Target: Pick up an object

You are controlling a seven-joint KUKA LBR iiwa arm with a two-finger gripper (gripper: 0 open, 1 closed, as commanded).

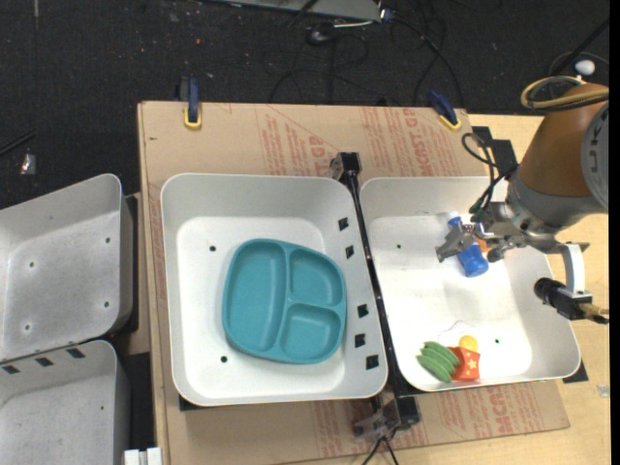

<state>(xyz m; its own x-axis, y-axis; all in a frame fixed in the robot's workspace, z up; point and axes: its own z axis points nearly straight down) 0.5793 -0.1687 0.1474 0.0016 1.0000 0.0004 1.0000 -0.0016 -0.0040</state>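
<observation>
Gripper (469,243) sat low inside the right bin (407,298), in its upper right part, with the grey arm (562,163) and its orange band coming in from the right edge. Blue object (473,263) lay right at the fingertips, touching or nearly so; it looked small and blocky, and its long axis seemed to run diagonally down-right, though that was hard to read at this size. A second blue bit showed just above it against the gripper, possibly part of the same piece. Fingers appeared spread narrowly around the blue object, one dark finger poking left of it, but a firm hold could not be confirmed since the object was not plainly seen between both fingers. Relative to the gripper, the blue object was just below and a touch right, so the coming move likely turned on closing and lifting straight up from there, not travelling. Other candidates sat well apart from the gripper, near the bin's lower edge: a green object (438,359), a yellow one (469,342) and a red one (468,364), bunched together and touching. Left bin (194,221) held a teal divided tray (284,300), far left of the gripper and not relevant. Risk judged: blue piece slipping out on lift.
</observation>
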